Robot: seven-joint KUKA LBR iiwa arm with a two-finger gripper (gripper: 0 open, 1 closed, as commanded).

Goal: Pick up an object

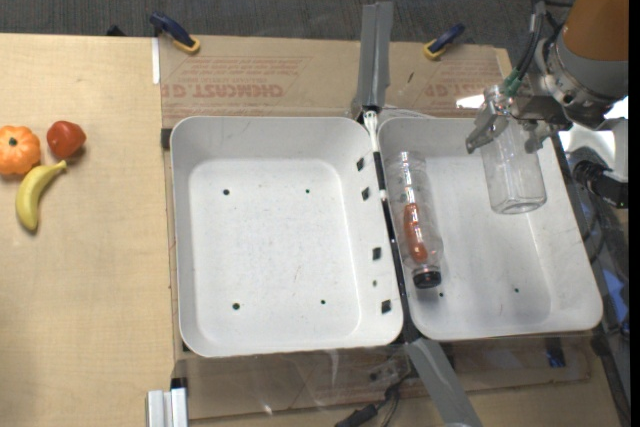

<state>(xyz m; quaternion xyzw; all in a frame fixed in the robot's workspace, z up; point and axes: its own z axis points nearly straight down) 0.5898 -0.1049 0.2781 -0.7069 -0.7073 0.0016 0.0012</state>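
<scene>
A clear plastic bottle (pixel 414 219) with a black cap and an orange label lies lengthwise along the left wall of the right bin (pixel 560 315), clear of the arm. The left bin (pixel 200 315) sits beside it. Over the right bin's far right part, the gripper (pixel 500 120) holds a transparent, smooth-walled cup (pixel 515 177) hanging upright between its fingers. On the wooden benchtop far left lie a banana (pixel 33 195), a small orange pumpkin (pixel 17 151) and a red tomato (pixel 66 139).

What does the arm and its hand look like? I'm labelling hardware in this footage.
The arm is grey with a broad orange band above the wrist. Its hand is a metallic grey two-finger unit, with thin dark cables running alongside the wrist.
</scene>
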